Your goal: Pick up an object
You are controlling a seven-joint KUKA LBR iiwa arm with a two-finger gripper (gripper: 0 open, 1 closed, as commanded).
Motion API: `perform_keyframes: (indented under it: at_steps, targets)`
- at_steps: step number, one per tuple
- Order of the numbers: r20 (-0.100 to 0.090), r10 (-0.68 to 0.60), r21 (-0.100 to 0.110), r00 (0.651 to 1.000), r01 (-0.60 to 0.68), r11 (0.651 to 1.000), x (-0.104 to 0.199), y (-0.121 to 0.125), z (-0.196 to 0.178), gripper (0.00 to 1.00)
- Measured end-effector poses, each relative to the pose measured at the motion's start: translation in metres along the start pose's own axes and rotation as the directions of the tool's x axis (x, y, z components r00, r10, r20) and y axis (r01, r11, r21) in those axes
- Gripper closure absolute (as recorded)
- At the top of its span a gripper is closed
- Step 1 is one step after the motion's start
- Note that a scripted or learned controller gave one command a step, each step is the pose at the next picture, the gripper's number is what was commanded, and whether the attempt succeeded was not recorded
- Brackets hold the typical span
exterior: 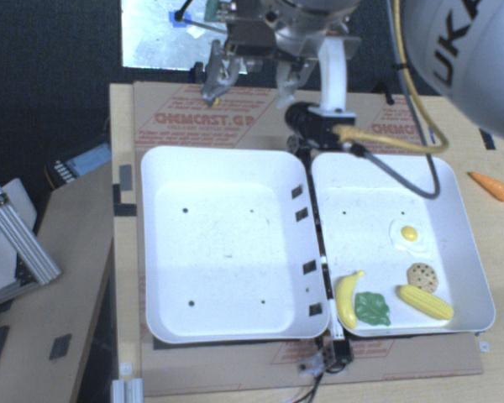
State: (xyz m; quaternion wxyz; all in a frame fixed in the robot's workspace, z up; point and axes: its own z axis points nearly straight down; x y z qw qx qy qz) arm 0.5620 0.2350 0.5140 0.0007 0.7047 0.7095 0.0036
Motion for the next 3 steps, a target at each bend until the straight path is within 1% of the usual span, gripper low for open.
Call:
perform_keyframes:
  at_steps: [1,2,3]
  targets:
    - [0.003,0.007,0.002,1.0,-0.007,1.0,-0.025,0.008,-0.023,0.0]
    - [0.005,0.01,0.005,1.0,-0.01,1.0,-0.074,0.018,-0.021,0.0]
    - [0.005,0.013,0.004,1.0,-0.013,1.0,-0.147,-0.01,-0.022,0.0]
